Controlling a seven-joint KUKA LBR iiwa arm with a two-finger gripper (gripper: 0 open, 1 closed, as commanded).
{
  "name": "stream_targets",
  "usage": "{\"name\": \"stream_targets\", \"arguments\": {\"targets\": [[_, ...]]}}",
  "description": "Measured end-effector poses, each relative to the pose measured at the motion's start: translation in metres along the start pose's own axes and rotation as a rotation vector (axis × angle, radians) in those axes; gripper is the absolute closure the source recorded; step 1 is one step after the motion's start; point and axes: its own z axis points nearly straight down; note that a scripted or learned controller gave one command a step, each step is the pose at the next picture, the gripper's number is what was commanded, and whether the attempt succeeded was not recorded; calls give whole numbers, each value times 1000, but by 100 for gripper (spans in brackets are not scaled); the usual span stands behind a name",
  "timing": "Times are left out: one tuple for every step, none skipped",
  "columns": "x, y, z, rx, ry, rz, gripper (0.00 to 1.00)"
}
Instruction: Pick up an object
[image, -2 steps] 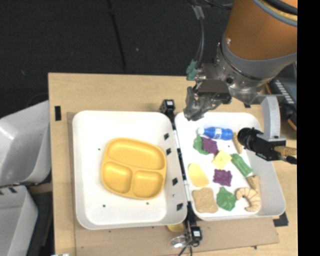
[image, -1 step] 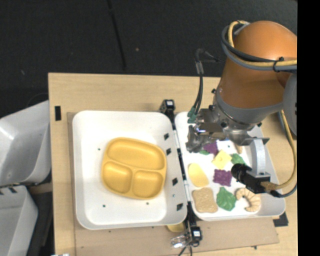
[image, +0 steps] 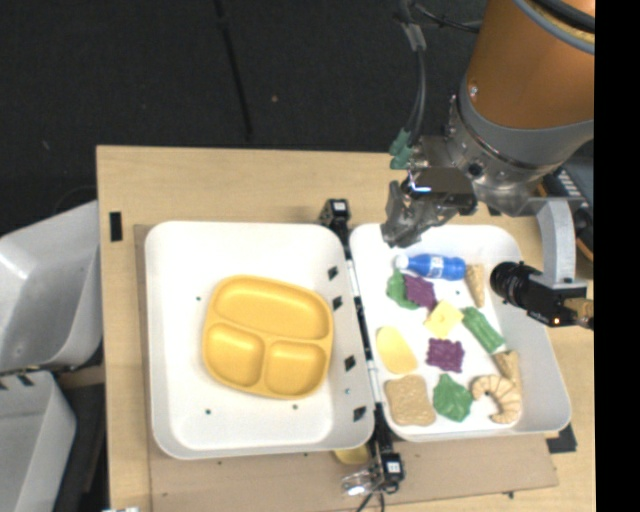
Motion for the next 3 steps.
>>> {"name": "stream_targets", "arguments": {"targets": [[-70,-5,159,28,-6,13,100],[-14,11,-42,-8,1,-1,100],[-99,-2,99,13,-4,5,100]]}}
